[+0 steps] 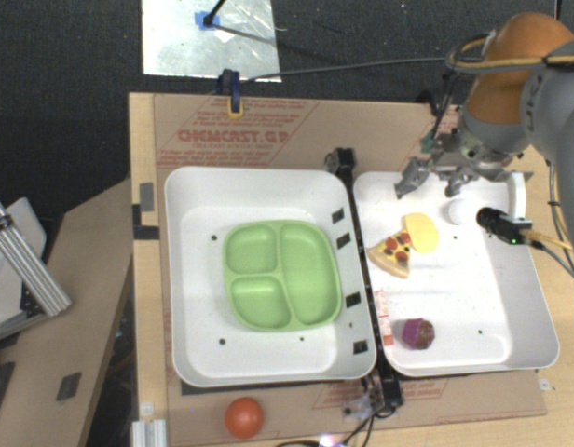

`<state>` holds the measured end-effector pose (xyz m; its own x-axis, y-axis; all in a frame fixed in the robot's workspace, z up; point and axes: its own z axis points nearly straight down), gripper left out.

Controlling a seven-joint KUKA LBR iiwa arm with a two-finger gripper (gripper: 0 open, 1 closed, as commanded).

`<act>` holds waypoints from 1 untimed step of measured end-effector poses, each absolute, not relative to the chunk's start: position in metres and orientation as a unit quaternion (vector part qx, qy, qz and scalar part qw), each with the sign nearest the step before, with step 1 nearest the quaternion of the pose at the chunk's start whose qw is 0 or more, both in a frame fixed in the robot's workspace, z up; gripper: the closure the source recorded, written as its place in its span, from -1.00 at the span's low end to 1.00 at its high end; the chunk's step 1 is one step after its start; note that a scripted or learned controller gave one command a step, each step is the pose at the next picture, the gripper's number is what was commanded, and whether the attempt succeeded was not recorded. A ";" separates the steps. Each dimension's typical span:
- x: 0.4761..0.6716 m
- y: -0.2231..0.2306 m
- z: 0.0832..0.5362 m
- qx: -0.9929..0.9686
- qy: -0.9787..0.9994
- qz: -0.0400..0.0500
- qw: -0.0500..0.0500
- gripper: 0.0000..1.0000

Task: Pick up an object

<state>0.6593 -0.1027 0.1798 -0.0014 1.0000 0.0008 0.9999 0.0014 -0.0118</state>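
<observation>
Gripper (429,181) hangs with fingers spread, holding nothing, above the right bin (525,296); best lower squarely over the pizza slice (391,252).

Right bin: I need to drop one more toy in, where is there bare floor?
Bare floor lies right of the purple toy toward the right bin wall. It is crowded around the pizza slice, yellow piece and gripper.

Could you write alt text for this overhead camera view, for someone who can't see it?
A grey robot arm's open gripper hovers over the far end of the right white bin, which holds a pizza slice toy, a yellow piece and a purple object. The left bin holds a green divided tray; an orange ball sits on the bench.
</observation>
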 end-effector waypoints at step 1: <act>0.662 -0.103 0.188 -0.706 -0.708 0.000 -0.001 -1.00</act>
